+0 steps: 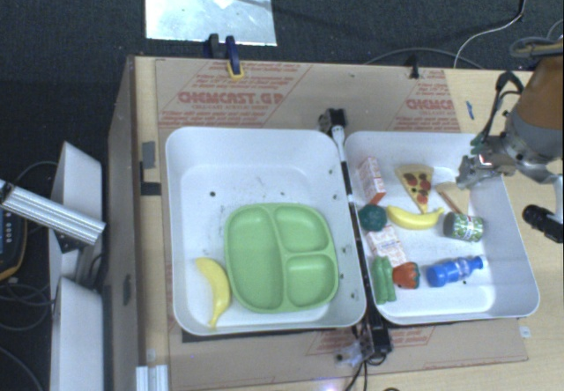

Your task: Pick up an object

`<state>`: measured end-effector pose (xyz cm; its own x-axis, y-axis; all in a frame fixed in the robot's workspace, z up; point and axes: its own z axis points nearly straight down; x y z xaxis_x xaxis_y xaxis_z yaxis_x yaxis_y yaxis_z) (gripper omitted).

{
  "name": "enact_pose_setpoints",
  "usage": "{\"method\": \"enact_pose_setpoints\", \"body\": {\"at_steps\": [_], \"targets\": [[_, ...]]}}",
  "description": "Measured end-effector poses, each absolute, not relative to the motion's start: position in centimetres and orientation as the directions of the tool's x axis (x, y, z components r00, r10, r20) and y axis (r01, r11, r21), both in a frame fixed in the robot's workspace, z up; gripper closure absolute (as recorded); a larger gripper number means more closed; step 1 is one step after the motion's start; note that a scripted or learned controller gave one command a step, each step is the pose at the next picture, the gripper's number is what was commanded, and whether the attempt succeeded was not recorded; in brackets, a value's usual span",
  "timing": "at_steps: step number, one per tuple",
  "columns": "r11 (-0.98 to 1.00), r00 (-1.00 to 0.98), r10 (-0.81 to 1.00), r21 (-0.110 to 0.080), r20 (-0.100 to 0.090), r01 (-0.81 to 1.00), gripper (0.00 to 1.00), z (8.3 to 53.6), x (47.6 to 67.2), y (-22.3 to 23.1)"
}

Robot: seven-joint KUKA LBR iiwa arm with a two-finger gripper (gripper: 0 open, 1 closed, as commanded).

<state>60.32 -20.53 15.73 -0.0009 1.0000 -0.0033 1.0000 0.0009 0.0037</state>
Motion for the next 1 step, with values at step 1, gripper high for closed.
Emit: {"method": "enact_pose_setpoints", "body": {"at_steps": [1], "targets": [[0.002, -0.002, 1.0, 0.003, -0.001, 1.0, 0.0, 15.65, 60.32, -20.39]]}}
